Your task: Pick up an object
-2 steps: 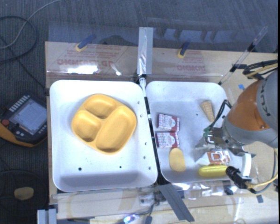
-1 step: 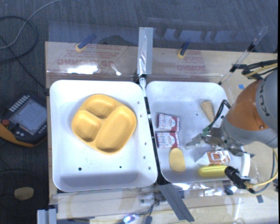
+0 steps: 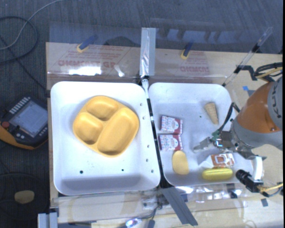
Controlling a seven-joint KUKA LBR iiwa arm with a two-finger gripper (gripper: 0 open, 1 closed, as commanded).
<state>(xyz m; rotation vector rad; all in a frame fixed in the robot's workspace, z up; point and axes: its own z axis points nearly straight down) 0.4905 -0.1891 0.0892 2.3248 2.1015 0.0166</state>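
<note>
Left bin [image 3: 61,175]: divided tray [image 3: 106,125], centred. Right bin [image 3: 190,90]: two packets [image 3: 170,132] by its left wall; cone [image 3: 211,111] toward the rear; potato [image 3: 180,162], banana [image 3: 217,174] and carton [image 3: 222,160] along the front edge.

the gripper [image 3: 210,143] hangs low in the right bin [image 3: 190,90], perhaps touching nothing. at its 5 o'clock lies a yellow banana [image 3: 217,174]; at 9 o'clock two red-and-white packets [image 3: 170,132]; a yellow divided plate [image 3: 105,125] fills the left bin [image 3: 66,175].
</note>
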